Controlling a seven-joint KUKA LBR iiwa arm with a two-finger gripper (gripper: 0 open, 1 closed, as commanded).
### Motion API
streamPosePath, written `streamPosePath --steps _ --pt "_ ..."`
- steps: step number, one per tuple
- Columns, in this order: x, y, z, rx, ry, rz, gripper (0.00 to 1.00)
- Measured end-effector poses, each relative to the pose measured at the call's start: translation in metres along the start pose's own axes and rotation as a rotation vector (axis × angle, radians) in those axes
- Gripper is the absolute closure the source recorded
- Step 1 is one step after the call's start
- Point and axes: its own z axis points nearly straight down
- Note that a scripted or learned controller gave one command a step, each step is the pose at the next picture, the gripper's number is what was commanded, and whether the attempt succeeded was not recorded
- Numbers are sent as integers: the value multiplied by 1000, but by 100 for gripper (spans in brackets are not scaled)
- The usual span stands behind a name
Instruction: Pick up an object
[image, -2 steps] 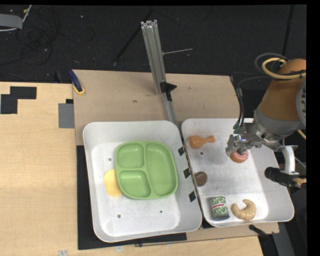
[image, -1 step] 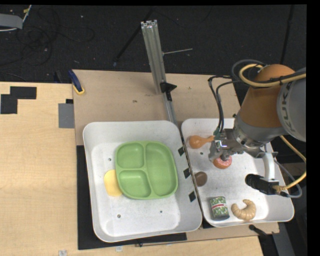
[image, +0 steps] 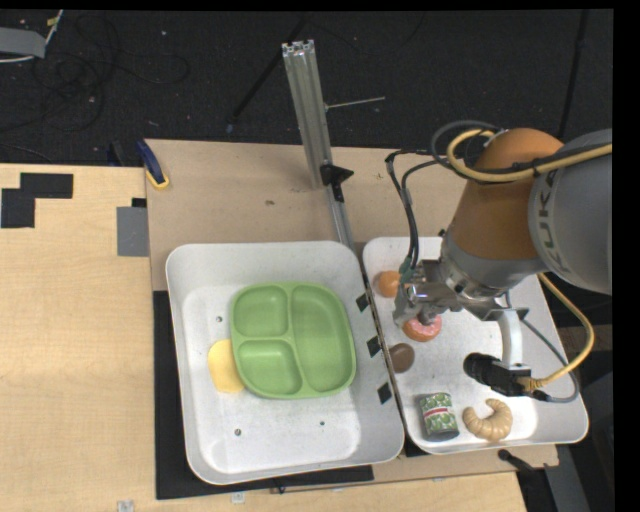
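The gripper (image: 420, 308) is lowered over a pink doughnut (image: 424, 328) in the right bin (image: 560, 425). Its grasp state cannot be told (wrist in the way). A firm closing, then lifting, is judged next.

Lighting is even and moderately bright over my surface (image: 70, 330) and both white bins. The left bin (image: 200, 420) shows mild washout along its floor, with no hard glare. Shadows are soft and short: a faint one lies beside the green plate (image: 295, 340), and my arm (image: 510, 215) darkens the right bin (image: 560, 420) beneath it. The floor (image: 150, 70) behind falls off to near black. Focus is slightly soft overall, and small items look grainy.
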Motion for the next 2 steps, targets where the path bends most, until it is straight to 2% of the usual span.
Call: streamPosePath --steps 1,2 --pt "49 -13 6 2 -1 0 100" --pt "99 -19 -9 -2 -1 -1 100"
